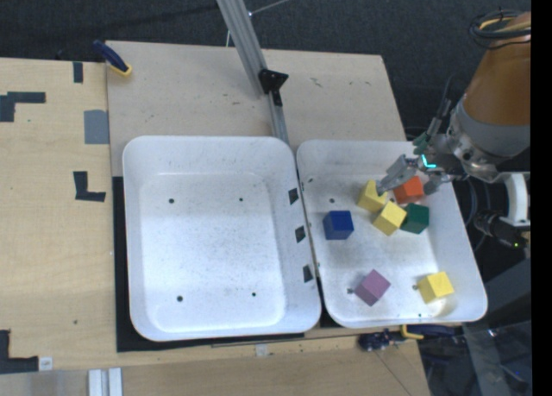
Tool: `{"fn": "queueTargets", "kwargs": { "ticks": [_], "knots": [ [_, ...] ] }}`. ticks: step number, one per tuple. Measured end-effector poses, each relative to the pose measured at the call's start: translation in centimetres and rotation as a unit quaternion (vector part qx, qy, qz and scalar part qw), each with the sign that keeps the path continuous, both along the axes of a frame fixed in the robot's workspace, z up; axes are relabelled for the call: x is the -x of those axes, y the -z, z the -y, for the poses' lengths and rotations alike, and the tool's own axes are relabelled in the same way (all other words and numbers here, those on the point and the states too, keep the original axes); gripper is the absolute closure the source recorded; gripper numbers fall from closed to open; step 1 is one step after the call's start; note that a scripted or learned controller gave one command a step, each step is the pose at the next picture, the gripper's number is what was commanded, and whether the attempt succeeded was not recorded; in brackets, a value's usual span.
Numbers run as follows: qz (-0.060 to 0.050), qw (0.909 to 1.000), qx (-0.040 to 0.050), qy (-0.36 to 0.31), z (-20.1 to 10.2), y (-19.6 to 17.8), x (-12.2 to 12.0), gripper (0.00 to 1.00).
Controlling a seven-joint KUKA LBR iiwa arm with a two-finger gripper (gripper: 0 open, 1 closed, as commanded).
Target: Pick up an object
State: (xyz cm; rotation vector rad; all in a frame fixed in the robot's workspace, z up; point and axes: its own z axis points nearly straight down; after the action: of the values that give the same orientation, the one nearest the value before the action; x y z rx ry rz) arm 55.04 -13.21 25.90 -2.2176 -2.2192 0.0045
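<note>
right bin [448, 295] has blue [338, 224], purple [373, 286], green [416, 218], orange [410, 187] and three yellow cubes [388, 217]; claw [404, 174] sits over the orange one, can't tell its grip

Grey arm [492, 131], orange band [504, 79]

From my screen the bench [216, 92] reads as pale, matt wood, scuffed with dark marks. Both bins, the left bin [138, 213] and the right bin [448, 299], look like smooth white plastic, speckled with grime. The slanted pole [237, 19] near the bench's far edge looks like brushed metal. The blocks [339, 224] seem matt.
</note>
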Motion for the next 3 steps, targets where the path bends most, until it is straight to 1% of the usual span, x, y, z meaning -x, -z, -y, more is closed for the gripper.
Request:
{"fn": "queueTargets", "kwargs": {
  "ticks": [1, 2, 3],
  "knots": [
    [0.002, 1.0000, 0.0004, -0.001, 0.0, -0.2, -0.1, 0.00],
    [-0.001, 1.0000, 0.0002, 0.000, -1.0, 5.1, 0.3, 0.00],
    [-0.001, 1.0000, 0.0002, 0.000, -1.2, 11.6, 0.1, 0.00]
  ]
}}
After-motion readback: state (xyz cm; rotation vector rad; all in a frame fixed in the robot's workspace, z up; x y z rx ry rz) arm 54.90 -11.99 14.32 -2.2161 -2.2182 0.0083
